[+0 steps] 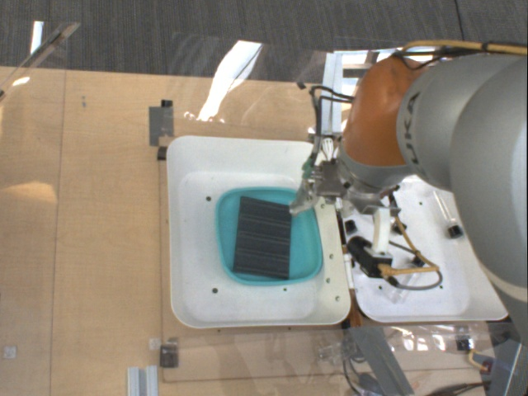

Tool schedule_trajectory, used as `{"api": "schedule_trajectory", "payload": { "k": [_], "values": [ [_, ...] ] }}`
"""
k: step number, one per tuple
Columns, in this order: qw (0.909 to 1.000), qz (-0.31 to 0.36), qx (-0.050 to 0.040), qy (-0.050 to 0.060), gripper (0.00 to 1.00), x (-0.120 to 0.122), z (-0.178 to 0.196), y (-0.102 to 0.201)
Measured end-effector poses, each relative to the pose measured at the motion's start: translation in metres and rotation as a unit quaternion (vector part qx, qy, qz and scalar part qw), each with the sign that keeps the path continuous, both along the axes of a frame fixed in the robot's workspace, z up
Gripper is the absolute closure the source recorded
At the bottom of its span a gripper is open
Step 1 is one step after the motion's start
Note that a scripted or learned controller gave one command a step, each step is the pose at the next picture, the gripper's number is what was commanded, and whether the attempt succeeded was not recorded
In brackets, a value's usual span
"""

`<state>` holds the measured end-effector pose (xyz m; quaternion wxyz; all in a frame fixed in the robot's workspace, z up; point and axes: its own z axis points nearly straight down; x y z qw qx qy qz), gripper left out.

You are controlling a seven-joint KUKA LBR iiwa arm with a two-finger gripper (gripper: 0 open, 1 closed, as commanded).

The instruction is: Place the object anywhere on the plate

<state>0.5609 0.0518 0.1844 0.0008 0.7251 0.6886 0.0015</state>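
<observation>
**Q:** What sits on the plate (227, 229), and why there?

**A:** A dark ribbed slab (263, 237) lies flat on the teal plate, slightly toward its right side and wholly inside its rim. The plate rests in the middle of the left bin (190, 304). Judged from this layout, the slab already meets the task, since any spot on the plate will do.

**Q:** Where is the gripper (304, 198)?

**A:** Just beside the plate's upper right edge, close to the slab's top right corner, hanging from the arm (462, 139) that reaches in over the right bin (462, 304). Its low stance at the plate's edge suits either a release or a pick.

**Q:** Are its fingers apart or together?

**A:** That cannot be told; the wrist hides the tips, and nothing is seen clamped between them.

**Q:** What lies right of the plate?

**A:** Loose cables (404, 266) hang from the wrist over the right bin, likely slack for wrist travel.

**Q:** Is any writing legible?

**A:** Dark letters run along the arm's grey shell beside the orange band (375, 114), seen edge-on; they are probably the maker's name but cannot be read.
</observation>
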Motion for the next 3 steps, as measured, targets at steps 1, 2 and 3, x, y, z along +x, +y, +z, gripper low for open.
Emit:
{"api": "schedule_trajectory", "payload": {
  "k": [1,2,3],
  "values": [
    [1.0000,-0.006,0.0002,0.000,0.00,-0.051,0.006,-0.019],
    [0.9957,0.093,-0.0010,-0.002,0.00,0.009,0.001,-0.074],
    [0.9966,0.083,-0.0002,-0.001,0.00,-0.015,0.000,-0.002]
  ]
}}
